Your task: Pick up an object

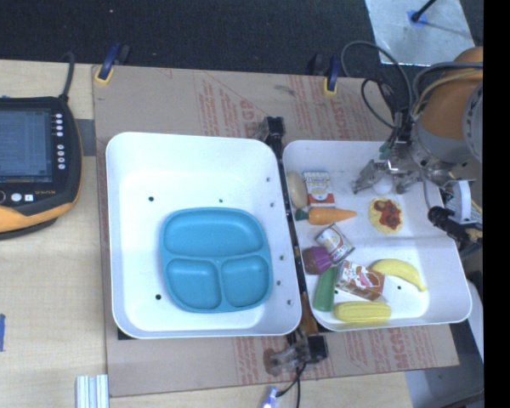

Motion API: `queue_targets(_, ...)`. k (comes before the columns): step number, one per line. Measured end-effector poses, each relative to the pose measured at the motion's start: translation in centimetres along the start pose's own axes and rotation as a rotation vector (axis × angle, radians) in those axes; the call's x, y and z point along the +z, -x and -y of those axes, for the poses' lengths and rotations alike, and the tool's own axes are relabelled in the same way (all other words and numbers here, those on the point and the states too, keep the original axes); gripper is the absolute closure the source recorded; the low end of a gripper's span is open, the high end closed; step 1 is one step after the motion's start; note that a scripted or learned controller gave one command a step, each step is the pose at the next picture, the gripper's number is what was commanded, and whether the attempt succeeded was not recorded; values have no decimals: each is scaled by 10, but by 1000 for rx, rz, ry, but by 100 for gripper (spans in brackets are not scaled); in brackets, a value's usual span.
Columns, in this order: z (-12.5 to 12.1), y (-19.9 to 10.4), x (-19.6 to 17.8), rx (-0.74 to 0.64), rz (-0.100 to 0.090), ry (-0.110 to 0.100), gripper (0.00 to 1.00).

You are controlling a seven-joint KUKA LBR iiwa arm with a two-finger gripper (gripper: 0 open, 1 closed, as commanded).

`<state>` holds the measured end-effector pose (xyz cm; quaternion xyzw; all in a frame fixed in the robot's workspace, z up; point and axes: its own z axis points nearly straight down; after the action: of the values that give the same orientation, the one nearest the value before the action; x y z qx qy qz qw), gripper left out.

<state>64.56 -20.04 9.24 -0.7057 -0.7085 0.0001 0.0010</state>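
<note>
The right bin holds several toy foods: a carrot, a small pizza, a banana, a corn cob, a green cucumber, a red-and-white carton, a pale egg-shaped piece, a can and a snack packet. My gripper hangs over the bin's back right part, just above and behind the pizza. Its fingers are spread, with nothing between them.
The left bin carries a blue three-compartment tray. A teach pendant lies on the bench at far left. Cables loop behind the arm at the back right. Clamps sit at the cardboard's back edge.
</note>
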Motion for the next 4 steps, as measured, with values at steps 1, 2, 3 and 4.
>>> queue_targets(1, -11, 12, -106, -1, 1, 1, 0)
queue_targets(2, 72, 11, -49, -1, 2, -4, 0)
queue_targets(3, 38, 12, 1, -2, 3, -2, 0)
queue_targets(4, -2, -6, 0, -1, 1, 0, 0)
